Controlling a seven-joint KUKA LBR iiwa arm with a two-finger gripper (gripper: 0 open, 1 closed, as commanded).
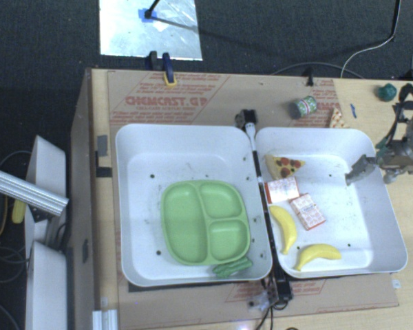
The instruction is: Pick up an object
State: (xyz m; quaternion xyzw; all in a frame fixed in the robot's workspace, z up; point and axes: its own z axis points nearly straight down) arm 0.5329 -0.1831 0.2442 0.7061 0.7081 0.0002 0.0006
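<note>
In the right bin (389, 246) lie several small things: a pizza slice (288, 163) near the back left corner, two small red and white boxes (283, 190) (308, 211) touching at their corners in front of it, and two bananas (284, 228) (318, 254) near the front wall. The gripper (361, 170) stands over the right part of this bin, near its right wall, well apart from all these things. If it is spread or pressed together, I cannot tell. Nothing is seen in it. The nearest thing is the upper box, to its left. The left bin (134, 205) carries a green divided plate (206, 221), and a green pea pod (232, 267) lies at the front edge of the plate. On the worktop (193, 98) behind the bins lies a small green and white can (305, 106).
</note>
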